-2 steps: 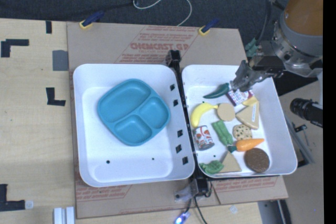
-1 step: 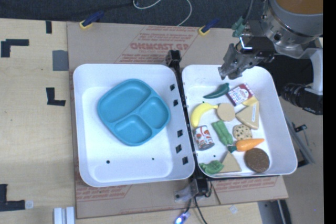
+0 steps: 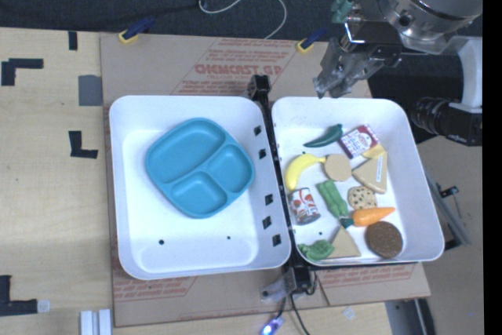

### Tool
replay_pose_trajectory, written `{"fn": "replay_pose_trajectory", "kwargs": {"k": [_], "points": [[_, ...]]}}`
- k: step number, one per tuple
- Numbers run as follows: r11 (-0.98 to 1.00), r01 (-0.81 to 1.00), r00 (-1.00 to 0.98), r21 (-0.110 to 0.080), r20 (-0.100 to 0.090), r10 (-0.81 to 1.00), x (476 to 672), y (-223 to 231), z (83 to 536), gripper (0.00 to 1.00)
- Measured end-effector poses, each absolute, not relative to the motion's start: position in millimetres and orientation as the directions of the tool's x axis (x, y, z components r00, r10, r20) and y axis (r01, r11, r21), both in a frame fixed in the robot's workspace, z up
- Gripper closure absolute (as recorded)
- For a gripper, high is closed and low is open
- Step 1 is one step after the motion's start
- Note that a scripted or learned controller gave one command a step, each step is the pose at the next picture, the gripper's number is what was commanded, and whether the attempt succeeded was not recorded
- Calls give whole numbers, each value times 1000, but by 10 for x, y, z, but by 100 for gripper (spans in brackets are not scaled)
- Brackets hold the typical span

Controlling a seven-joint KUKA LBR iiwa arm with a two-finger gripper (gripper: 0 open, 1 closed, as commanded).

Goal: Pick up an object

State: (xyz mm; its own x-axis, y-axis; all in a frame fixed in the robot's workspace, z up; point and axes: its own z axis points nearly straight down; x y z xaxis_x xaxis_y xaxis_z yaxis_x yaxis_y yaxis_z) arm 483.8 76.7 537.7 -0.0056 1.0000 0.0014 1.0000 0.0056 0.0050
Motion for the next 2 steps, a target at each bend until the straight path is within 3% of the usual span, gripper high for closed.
{"fn": "replay_pose_trajectory", "kwargs": {"k": [1,2], "points": [[4,1000,-4,-1,0,1000,4836,1133,5343,100],[-3,1000,3,-20,-5,1000,4814,789,3436,100]]}}
